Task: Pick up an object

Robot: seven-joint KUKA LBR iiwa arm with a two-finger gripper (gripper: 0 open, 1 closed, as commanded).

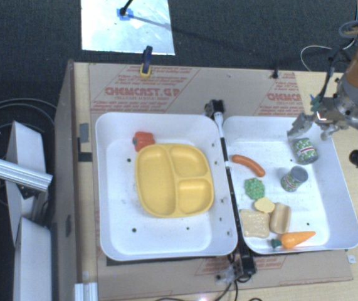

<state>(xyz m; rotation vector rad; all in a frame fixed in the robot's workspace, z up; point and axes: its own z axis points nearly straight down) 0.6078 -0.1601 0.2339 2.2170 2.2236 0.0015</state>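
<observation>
My gripper hangs over the back right corner of the right bin, open, with nothing between its fingers. Just in front of it and below stands a small can with a green label. A second grey can lies a little nearer the front. Further left in the same bin are an orange sausage, a green broccoli piece, a yellow piece, a slice of bread, a tan bun and a carrot.
The left bin holds a yellow divided plate and a red item at its back left. A black clip sits at the back of the divider between the bins. Cables loop at the upper right.
</observation>
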